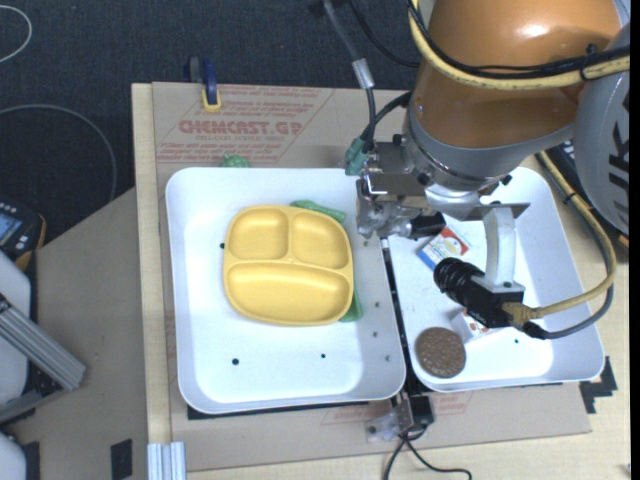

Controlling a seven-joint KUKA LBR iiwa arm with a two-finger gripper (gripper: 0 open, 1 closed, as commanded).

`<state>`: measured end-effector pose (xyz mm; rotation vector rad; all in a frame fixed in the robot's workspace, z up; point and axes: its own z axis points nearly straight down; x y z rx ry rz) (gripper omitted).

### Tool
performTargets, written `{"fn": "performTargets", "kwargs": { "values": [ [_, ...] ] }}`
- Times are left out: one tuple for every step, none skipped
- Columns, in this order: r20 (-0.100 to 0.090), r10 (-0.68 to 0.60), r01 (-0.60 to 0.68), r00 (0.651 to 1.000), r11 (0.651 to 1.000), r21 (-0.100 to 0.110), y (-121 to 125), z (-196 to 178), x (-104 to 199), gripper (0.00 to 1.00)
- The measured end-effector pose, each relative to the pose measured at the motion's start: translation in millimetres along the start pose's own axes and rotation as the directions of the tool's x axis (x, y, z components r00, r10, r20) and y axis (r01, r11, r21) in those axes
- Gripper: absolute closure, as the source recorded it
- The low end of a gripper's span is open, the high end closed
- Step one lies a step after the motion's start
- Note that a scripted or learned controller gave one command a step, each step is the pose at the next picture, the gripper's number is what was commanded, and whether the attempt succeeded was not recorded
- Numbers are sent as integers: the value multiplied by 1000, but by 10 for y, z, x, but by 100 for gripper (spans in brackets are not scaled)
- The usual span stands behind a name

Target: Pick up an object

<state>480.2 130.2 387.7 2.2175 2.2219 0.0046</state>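
My jaws (385, 213) are hanging over the divide between the two bins, at the right bin's (560, 358) far left corner; I cannot tell how they are standing or whether anything is in them. A small packet (443, 248) is lying just beside me, a brown disc (440, 352) near that bin's front edge. I am judging the disc light, stiff, best pinched across its rim. A yellow divided plate (289, 265) is sitting in the left bin (200, 368).
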Motion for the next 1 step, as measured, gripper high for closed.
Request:
{"fn": "performTargets", "kwargs": {
  "values": [
    [0, -1, 1, 1000, 1000, -1, 4, -100, 5, 100]
  ]
}}
